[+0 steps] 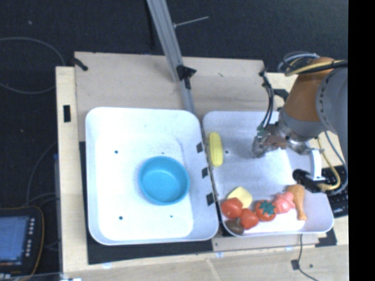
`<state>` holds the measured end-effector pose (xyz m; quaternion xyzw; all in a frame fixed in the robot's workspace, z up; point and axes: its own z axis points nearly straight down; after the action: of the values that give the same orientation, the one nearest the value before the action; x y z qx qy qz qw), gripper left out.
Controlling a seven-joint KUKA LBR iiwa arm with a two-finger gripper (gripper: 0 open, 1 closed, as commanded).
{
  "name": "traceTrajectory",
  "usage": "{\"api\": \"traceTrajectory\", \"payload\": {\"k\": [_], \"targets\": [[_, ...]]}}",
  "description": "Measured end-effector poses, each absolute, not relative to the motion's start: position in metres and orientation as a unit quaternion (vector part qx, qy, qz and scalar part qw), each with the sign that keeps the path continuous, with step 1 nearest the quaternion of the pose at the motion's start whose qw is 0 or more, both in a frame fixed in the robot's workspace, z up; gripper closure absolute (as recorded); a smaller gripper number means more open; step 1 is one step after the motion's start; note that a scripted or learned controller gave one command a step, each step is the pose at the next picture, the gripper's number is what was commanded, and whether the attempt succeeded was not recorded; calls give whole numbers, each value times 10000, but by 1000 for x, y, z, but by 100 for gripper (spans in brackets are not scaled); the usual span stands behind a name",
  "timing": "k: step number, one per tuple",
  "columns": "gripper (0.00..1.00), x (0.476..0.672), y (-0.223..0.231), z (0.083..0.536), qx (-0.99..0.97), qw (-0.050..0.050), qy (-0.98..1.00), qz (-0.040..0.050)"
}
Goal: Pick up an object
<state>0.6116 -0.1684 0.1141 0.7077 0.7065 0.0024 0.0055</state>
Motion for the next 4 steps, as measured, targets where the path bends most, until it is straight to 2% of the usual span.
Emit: {"api": "traceTrajectory", "payload": {"k": [1, 4], "targets": [[100, 622, -172, 175, 7053, 15, 7089, 18], [100, 628, -180, 301, 7029, 24, 7113, 21]]}}
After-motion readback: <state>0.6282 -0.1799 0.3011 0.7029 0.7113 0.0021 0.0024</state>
